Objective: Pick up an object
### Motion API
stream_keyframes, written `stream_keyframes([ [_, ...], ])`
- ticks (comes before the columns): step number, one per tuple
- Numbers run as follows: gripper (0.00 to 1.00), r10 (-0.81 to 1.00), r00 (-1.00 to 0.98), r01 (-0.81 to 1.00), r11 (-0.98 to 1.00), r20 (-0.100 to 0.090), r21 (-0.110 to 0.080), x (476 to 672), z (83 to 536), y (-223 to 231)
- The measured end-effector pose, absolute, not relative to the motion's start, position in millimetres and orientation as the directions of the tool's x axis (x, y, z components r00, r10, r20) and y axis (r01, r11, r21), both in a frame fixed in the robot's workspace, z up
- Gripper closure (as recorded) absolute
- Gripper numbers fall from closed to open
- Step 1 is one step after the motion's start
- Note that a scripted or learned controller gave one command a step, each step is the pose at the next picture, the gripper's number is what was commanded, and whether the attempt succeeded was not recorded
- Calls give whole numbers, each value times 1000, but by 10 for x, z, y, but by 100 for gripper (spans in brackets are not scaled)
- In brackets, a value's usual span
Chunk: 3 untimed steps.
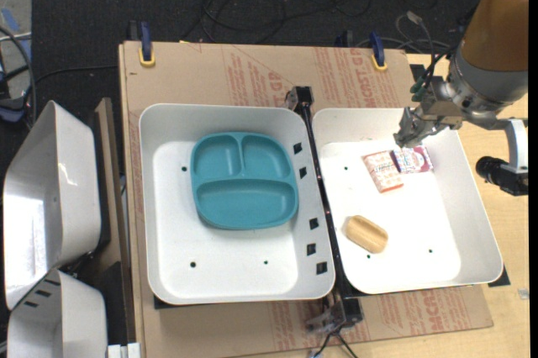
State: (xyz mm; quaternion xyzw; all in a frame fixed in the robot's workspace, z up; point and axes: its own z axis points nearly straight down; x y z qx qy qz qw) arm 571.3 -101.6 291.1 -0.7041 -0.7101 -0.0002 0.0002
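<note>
**Claw low over packets, right bin**

Claw (pixel 410 135) sits at the pink packet (pixel 414 160) in the right bin (pixel 471 205); finger state: cannot tell. Red-and-white packet (pixel 382 171) lies touching the pink packet's left side. Tan block (pixel 366 233) lies below both, apart. Teal divided plate (pixel 245 181) occupies the left bin (pixel 160 205).

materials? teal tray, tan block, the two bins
Teal tray: looks like moulded plastic, smooth and matte, with rounded compartment walls in one even colour.
Tan block: possibly foam, sponge or soft plastic; dull surface, rounded edges. Too small to tell.
Left bin and right bin: likely thin formed plastic, white, slightly glossy, rounded corners and flared rims.
</note>
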Motion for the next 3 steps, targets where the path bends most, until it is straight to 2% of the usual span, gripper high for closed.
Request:
stream_keyframes([
  [2,100,1000,-6,1000,6,-1,1,5912,2860,67],
  [3,100,1000,-9,1000,9,1,-3,5921,2667,668],
])
